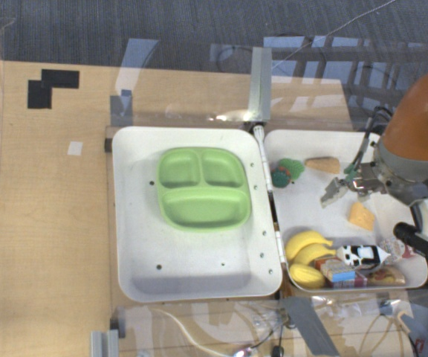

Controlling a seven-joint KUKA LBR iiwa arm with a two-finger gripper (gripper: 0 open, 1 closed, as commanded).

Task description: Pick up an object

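My gripper [346, 190] hangs over the middle of the right bin [303, 143], open with nothing between its fingers. A yellow cheese wedge [361, 216] lies just below and right of it. A tan bread piece [322, 164] lies just above and left of it. A green broccoli toy [287, 172] sits by the bin's left wall. Yellow bananas [308, 255] and a black-and-white cow toy [361, 256] lie along the bin's front edge with several small items [348, 276].
The left bin [136, 259] holds a green divided plate [202, 187] at its centre. The grey arm with its orange band [420, 125] comes in from the right, over the right bin's far corner. A metal divider [261, 80] stands behind the bins.
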